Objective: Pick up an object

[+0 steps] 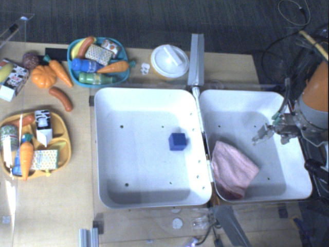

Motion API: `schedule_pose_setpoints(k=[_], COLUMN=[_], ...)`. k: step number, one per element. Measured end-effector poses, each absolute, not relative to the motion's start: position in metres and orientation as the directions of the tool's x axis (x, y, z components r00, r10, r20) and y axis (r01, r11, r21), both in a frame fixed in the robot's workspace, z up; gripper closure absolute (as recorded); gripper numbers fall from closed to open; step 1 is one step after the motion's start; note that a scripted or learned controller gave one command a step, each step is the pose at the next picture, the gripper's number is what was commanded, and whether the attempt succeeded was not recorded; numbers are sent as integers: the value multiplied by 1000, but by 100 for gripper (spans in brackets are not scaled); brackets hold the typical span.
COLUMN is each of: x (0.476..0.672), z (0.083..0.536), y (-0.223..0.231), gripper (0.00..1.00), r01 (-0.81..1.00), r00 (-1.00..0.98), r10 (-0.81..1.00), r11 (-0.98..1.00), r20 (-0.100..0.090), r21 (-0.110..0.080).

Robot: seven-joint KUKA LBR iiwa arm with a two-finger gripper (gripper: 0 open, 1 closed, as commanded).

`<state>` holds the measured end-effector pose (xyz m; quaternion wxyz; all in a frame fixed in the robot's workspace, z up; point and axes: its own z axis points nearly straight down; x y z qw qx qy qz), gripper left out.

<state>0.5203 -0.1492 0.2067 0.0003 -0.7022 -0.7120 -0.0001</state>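
Note:
A small blue cube (178, 141) rests near the middle of the left bin (118, 107). A crumpled pink cloth (232, 169) lies in the front left corner of the right bin (241, 107). My gripper (272, 136) hangs over the right side of the right bin, up and to the right of the cloth and apart from it. Its fingers are spread open with nothing between them.
A metal divider (196, 60) stands behind the seam between the bins. On the bench to the left sit a blue bowl (97, 60) and a yellow plate (33, 143) of toy food, with a white lidded bowl (170, 60) at the back.

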Motion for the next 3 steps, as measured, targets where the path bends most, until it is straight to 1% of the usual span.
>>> schedule_pose_setpoints(k=[1,2,3], x=[502,505,539], z=[91,103,242], y=[-145,-145,-83], gripper=[0,100,100], r01=[969,969,985], r00=[-246,-247,-174], r10=[969,969,985], r11=[246,247,174], r20=[-6,-11,-1], r21=[15,24,5])
